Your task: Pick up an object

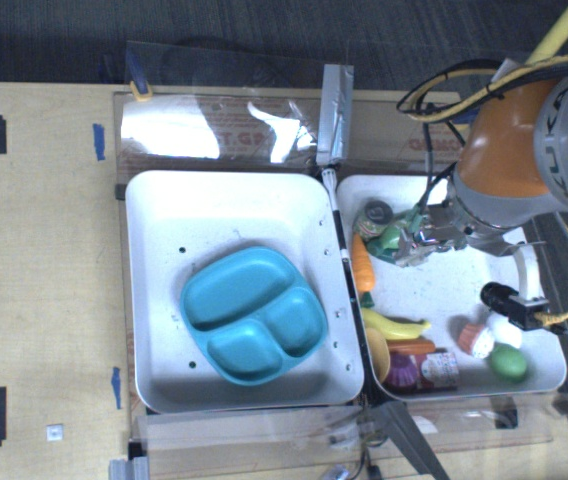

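Crowding the gripper [416, 240], whose grip I cannot tell: green toy [390, 238], carrot [363, 264].

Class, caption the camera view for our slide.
KUKA arm's tool reaches into right bin of toy food; blue tray fills left bin.

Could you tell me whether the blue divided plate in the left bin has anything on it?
Empty: all three compartments of the blue plate show bare blue.
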Action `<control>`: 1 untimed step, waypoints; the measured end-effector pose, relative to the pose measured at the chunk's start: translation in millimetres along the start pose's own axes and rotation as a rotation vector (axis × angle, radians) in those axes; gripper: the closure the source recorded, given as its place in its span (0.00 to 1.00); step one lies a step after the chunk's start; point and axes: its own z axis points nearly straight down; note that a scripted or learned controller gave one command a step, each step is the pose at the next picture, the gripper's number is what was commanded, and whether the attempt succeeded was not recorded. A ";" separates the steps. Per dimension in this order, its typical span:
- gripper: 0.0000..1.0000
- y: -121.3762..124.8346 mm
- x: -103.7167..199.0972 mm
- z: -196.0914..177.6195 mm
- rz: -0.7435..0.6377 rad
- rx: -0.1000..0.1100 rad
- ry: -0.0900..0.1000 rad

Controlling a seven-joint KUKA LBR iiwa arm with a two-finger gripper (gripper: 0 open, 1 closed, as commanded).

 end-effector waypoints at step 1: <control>1.00 1.2 -14.2 -51.3 0.135 0.004 -0.002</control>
